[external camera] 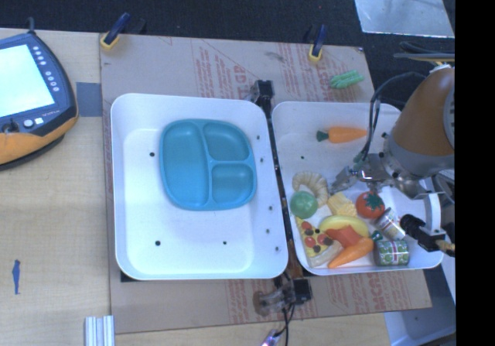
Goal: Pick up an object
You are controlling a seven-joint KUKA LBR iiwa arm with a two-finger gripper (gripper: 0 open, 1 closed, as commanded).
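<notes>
The arm hung over the right bin (309,116), its gripper (349,176) low among the toy food, so this looked like the reach-in step before any grasp. I couldn't tell whether the jaws were apart or together. Nothing showed between them. Just beside it lay a yellow piece (341,203), a tomato (370,205) and a pale ring-shaped piece (310,182); the next move would call for settling on 1 of these. They were packed close, so neighbours crowded any grip. A carrot (341,134) lay apart, and the left bin (124,182) held a blue divided plate (207,163).
</notes>
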